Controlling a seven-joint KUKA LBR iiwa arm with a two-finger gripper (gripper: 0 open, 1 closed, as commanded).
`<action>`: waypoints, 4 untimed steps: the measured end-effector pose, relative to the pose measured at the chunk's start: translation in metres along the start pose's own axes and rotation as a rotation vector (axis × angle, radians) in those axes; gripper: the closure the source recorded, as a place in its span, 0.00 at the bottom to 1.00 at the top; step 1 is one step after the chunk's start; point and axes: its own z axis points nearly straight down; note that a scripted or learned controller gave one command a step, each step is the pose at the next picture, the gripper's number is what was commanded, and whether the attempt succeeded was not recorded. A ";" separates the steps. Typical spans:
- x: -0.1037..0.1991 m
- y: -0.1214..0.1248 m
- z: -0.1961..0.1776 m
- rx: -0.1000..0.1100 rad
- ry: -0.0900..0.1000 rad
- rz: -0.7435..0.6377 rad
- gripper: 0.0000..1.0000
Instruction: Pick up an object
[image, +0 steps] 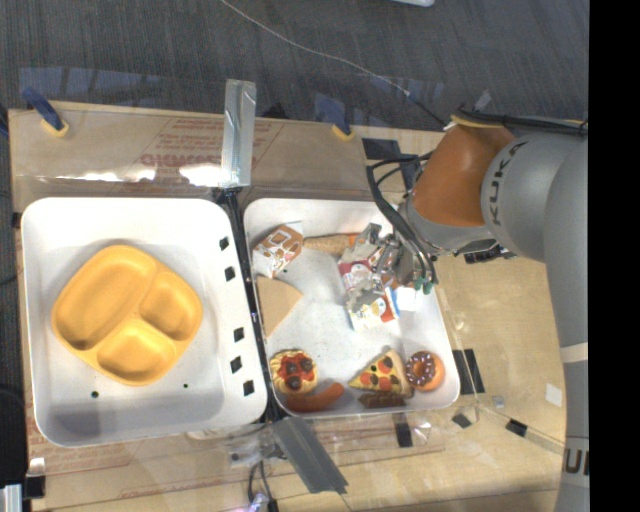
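the gripper hangs low in the right bin, over a cluster of small packets near the bin's far right side; how far it is spread, and whether it has hold of anything, cannot be told amid the clutter. candidate objects lie all around: a carton and a cone at the back, a tan wedge at the left wall, and a fruit tart, sausage, pizza slice and doughnut along the near edge. the left bin bears a yellow divided plate. judged risks: the packets touch one another, so a close may pinch two or slide off a slick wrapper; the nearby bin wall may block the descent.
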 end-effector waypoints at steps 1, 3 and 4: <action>0.044 0.057 0.008 0.000 0.018 0.049 0.00; -0.015 0.002 0.000 0.003 0.001 -0.054 0.00; 0.040 0.014 0.000 0.003 0.000 0.082 0.00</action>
